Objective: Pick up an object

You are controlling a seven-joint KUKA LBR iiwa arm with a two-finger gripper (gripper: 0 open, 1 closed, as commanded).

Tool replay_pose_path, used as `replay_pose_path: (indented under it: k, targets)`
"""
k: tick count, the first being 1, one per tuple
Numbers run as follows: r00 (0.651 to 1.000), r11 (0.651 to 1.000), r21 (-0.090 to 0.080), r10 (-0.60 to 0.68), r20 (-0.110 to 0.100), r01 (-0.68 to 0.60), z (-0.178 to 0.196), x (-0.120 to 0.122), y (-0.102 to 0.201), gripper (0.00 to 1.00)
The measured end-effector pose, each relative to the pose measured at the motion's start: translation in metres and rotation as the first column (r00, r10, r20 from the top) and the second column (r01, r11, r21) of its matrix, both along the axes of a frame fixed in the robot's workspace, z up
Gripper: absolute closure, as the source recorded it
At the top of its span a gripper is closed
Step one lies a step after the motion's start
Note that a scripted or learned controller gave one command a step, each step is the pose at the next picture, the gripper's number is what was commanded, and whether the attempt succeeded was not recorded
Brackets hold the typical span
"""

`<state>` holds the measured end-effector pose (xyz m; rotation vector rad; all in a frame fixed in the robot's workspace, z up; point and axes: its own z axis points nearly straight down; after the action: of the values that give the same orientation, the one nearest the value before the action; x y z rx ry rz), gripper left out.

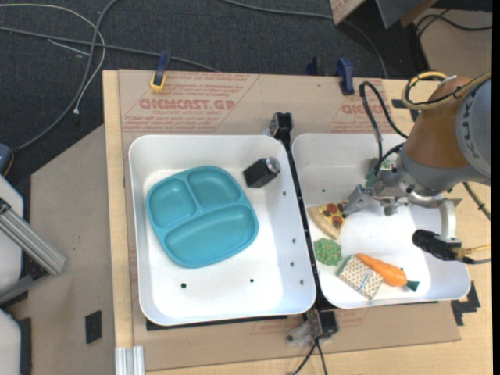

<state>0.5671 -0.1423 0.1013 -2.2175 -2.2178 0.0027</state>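
Observation:
My gripper [367, 196] hangs low over the right bin [328, 153], near its middle, under the grey arm with the orange band [434, 128]. Just left of it lies a toy pizza slice [330, 218], close to it, though I cannot tell if they touch. A green broccoli piece [327, 250] lies below the slice. An orange carrot [383, 269] and a patterned tan block [358, 276] lie side by side at the bin's front. Nothing can be seen held in the gripper.
The left bin [156, 287] holds a blue divided plate [202, 215] and a small black and silver object [262, 171] near its back right corner. A ridge [298, 209] divides the two bins. Cables run along the arm at the right.

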Motion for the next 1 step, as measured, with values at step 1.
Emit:
replay_pose_path:
  k: [1]
  targets:
    - [1.0, 1.0, -0.001, -0.001, 0.006, 0.001, 0.014, 0.0012, -0.0005, 1.0]
